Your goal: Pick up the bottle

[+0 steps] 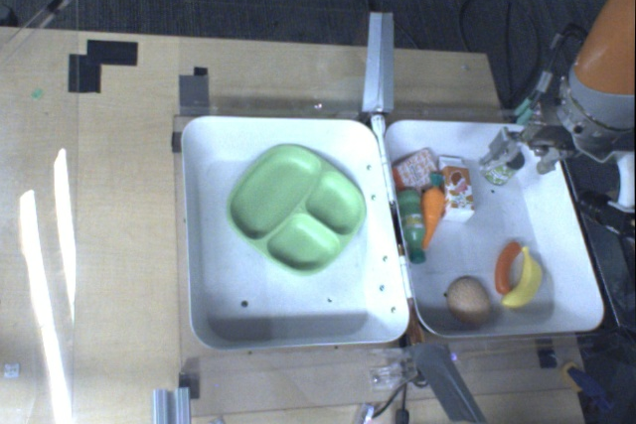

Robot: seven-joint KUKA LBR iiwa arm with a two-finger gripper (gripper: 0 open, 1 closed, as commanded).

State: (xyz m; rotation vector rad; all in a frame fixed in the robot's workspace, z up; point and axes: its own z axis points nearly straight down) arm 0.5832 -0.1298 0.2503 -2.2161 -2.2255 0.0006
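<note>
While the gripper (519,154) hovers at the right bin's (581,258) upper edge, whether it is clenched or released I cannot tell. Lying along that bin's left wall, the green bottle (411,225) touches a carrot (432,213); its label is unreadable.

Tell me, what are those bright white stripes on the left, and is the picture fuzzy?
In the camera view, the stripes are glare, seemingly off a clear sheet; the image is soft overall, so the bottle and gripper look slightly blurred.
</note>
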